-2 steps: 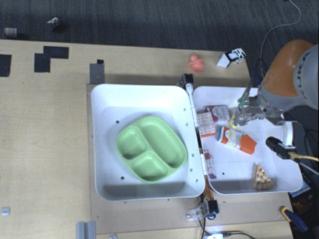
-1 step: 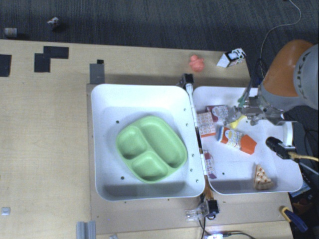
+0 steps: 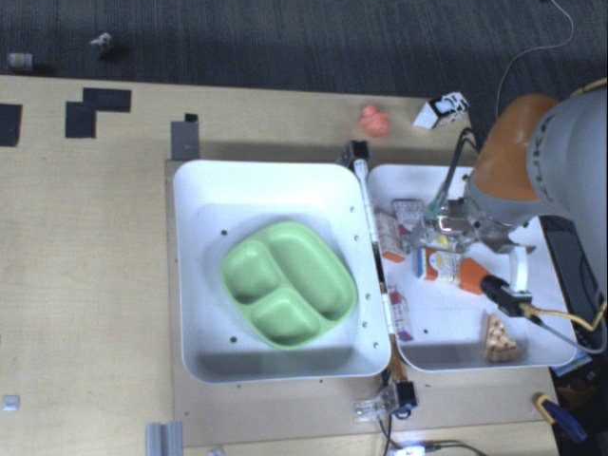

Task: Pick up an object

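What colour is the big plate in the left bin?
Light green. The plate has three sections, seen clearly in the camera view.

1. The bench (image 3: pixel 85 283) is pale wood and carries two shallow white bins side by side.
2. The left bin (image 3: pixel 190 283) sits near centre; the right bin (image 3: pixel 546 354) touches it at 3 o'clock.
3. A pink lump (image 3: pixel 375 120) lies at 12 o'clock beyond the bins, with a black-and-white tag (image 3: pixel 442 109) just beside it.
4. Black patches (image 3: pixel 95 110) mark the bench at 10 o'clock.
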`<move>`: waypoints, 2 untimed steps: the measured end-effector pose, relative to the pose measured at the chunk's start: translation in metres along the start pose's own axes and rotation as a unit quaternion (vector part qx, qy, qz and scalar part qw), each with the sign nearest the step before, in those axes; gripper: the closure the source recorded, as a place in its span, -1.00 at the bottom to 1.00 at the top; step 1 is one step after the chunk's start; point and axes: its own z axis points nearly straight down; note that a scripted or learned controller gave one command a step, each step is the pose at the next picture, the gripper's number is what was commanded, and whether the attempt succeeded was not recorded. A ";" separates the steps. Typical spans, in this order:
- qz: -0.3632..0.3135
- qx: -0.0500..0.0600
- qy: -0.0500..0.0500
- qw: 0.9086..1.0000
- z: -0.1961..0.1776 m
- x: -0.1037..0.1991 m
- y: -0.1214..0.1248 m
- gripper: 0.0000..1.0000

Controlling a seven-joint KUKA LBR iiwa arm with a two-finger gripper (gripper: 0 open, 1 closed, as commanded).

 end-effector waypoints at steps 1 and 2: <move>-0.001 -0.002 0.000 1.000 -0.011 0.001 0.001 1.00; -0.001 -0.002 0.000 1.000 -0.011 0.001 0.001 -1.00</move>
